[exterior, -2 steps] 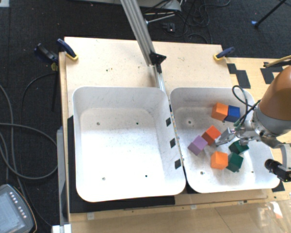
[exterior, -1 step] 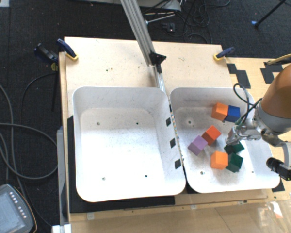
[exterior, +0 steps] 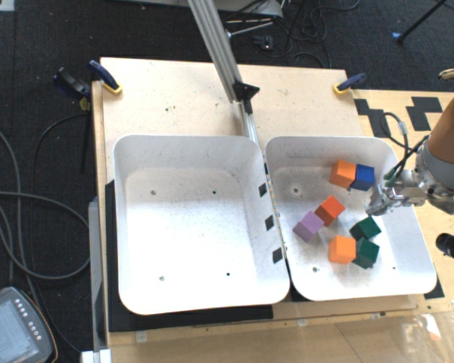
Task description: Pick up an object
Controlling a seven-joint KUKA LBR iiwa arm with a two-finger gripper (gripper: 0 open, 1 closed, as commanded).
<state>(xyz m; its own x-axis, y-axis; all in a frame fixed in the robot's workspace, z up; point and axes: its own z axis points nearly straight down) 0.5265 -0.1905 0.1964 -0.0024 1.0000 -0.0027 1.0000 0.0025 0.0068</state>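
Observation:
Several small blocks lie in the right bin (exterior: 303, 287): an orange block (exterior: 343, 173) touching a blue block (exterior: 364, 175) at the back, a red-orange block (exterior: 331, 209), a purple block (exterior: 309, 225), an orange block (exterior: 342, 249), and two dark green blocks (exterior: 365, 228) (exterior: 367, 253) near the right side. My gripper (exterior: 380, 205) hangs at the right side of this bin, just above the upper green block and below the blue one. Nothing shows between its fingertips.
The left bin (exterior: 129, 157) stands beside the right one, sharing a middle wall. A slanted metal pole (exterior: 216, 40) runs from the top down to the bins' junction. Clamps (exterior: 106, 78) (exterior: 349, 82) grip the board's back corners.

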